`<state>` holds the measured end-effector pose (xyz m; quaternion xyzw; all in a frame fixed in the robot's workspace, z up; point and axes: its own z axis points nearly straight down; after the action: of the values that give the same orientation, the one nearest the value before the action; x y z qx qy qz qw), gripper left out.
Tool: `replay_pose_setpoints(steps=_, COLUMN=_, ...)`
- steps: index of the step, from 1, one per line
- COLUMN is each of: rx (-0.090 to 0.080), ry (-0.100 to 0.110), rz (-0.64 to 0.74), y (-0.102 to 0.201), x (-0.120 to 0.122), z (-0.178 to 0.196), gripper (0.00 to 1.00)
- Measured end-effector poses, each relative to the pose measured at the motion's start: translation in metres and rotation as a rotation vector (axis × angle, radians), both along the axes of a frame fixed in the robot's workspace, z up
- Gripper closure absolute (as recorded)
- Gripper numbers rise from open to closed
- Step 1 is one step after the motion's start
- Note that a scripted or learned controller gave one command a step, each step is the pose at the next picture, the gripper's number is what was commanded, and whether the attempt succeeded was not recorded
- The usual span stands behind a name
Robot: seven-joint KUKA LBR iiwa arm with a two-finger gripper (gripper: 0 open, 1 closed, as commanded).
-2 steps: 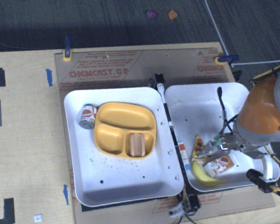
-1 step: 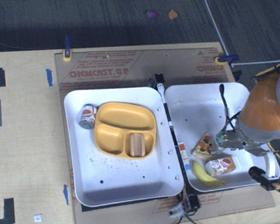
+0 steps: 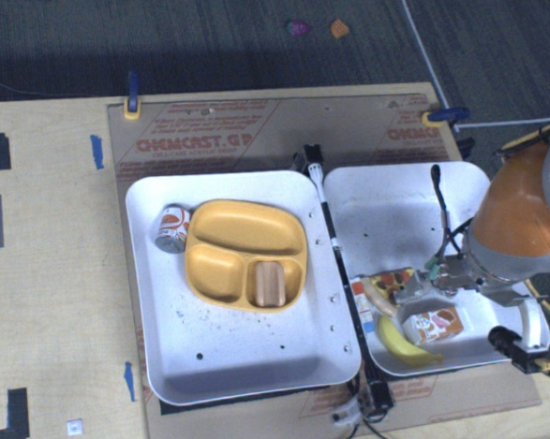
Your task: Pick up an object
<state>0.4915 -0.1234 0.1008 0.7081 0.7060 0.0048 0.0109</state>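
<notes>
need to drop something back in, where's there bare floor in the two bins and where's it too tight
Left bin: bare floor along the near edge, below the yellow divided tray. Right bin: bare far half, above the gripper. Crowded: right bin's near left corner, with banana and packets.

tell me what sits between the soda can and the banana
In the camera view, the yellow divided tray lies between the soda can and the banana, and so does the black divider where the two bins meet.
</notes>
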Motion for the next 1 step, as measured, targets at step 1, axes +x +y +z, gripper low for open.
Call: replay_pose_setpoints(steps=1, rx=-0.001, ry=-0.004, rz=0.000, y=-0.0002, x=0.0013, z=0.0101, gripper=1.00)
